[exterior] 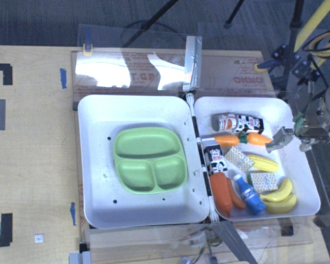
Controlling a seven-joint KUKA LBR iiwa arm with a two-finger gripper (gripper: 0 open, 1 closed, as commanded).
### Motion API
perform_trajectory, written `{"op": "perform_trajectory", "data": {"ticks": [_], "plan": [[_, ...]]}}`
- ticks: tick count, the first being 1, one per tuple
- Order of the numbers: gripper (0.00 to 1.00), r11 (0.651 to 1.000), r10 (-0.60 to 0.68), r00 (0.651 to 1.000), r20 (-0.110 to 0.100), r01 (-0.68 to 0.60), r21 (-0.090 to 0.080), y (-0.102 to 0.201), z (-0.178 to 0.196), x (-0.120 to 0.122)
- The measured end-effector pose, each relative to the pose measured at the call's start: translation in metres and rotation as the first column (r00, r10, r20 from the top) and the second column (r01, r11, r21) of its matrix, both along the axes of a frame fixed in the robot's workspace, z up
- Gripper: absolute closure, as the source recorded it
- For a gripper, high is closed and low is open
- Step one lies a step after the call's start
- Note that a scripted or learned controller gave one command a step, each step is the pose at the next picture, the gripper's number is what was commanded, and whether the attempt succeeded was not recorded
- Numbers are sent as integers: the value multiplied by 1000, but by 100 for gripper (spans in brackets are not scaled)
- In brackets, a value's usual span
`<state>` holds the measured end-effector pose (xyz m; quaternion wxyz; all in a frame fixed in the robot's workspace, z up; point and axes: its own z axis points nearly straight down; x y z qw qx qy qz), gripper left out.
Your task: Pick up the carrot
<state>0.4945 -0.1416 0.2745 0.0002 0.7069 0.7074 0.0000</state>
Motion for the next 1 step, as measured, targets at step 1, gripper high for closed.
{"op": "perform_trajectory", "data": {"ticks": [1], "plan": [[0, 956, 294, 956, 3, -294, -2, -31, -53, 75]]}}
